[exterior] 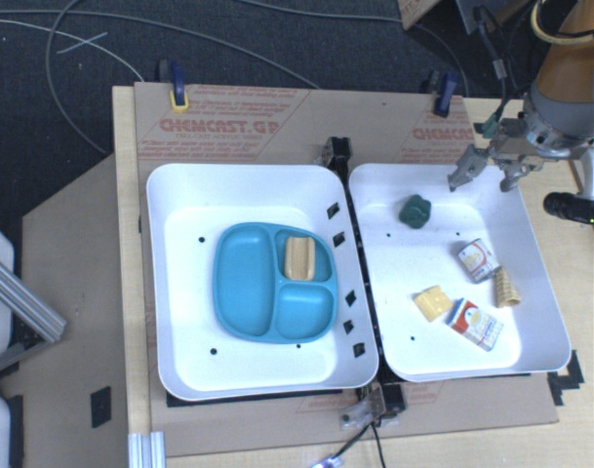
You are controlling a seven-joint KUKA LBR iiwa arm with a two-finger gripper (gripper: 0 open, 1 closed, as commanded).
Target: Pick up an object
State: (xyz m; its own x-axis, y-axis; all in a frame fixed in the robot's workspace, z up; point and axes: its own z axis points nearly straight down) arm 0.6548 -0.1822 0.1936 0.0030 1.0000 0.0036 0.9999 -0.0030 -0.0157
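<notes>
Nearest the camera, the front rims of two shallow white bins sit side by side on a brown board, the left bin (179, 359) and the right bin (540, 339) joined along a black hinged seam; blue clamps at the far edge appear to pin the board so the bins cannot shift. Left bin: a blue divided plate (253, 295) lies flat at centre, with a tan block (298, 257) resting in its upper right compartment. Right bin: five loose items spread apart, which should leave room around each. These are a dark green lump (415, 211) toward the far left, a small printed packet (476, 259), a tan cone-like piece (505, 287) just beside it, a yellow block (433, 302), and a red, white and blue packet (477, 324) touching or nearly touching the yellow block. Gripper (490, 172) hangs over the far right corner of the right bin with its two fingers spread apart and nothing between them. Judged nearest candidate is the dark green lump, lying near the claw, to its left and slightly toward the camera, clear of the bin wall. No object is lifted yet.
</notes>
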